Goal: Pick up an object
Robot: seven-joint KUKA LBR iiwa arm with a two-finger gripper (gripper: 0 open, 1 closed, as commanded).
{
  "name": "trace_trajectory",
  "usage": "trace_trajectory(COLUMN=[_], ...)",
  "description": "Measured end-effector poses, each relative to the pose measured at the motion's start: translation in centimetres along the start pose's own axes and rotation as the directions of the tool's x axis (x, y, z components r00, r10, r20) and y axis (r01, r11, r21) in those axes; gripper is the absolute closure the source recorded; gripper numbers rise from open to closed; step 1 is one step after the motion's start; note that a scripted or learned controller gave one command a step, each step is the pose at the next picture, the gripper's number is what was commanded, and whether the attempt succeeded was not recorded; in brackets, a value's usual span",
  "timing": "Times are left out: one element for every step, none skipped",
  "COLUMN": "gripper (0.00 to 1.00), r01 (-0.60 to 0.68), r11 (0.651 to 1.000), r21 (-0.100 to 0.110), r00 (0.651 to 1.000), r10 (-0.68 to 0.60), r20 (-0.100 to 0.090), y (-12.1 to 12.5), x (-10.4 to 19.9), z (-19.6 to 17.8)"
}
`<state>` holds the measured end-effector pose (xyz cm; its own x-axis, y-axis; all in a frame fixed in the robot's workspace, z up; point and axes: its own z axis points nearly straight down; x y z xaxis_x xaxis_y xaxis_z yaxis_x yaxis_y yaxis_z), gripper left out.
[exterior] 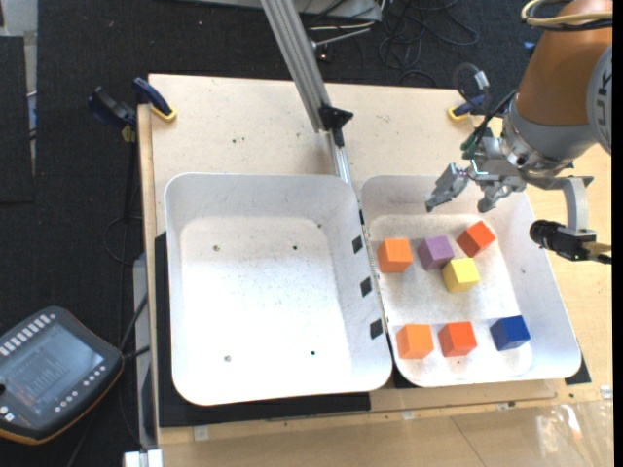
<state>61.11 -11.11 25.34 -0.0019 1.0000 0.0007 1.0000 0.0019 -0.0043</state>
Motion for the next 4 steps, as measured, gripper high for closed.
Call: trace_trajectory(gripper=[0.00,0.00,0.00,0.00], r01=[-0.001,-0.002,-0.003,-0.003], r11=[1.000,1.000,1.000,1.000], r21=[-0.004,0.000,0.003,-0.027], r00=[1.000,1.000,1.000,1.000], r10=[0.001,0.002,0.003,0.003], r20=[0.001,0.001,0.000,0.006], y=[0.1,-0.1,-0.9,-0.2], x=[0.0,0.0,0.3,0.1], z=[-0.3,4.1,10.2,12.9])
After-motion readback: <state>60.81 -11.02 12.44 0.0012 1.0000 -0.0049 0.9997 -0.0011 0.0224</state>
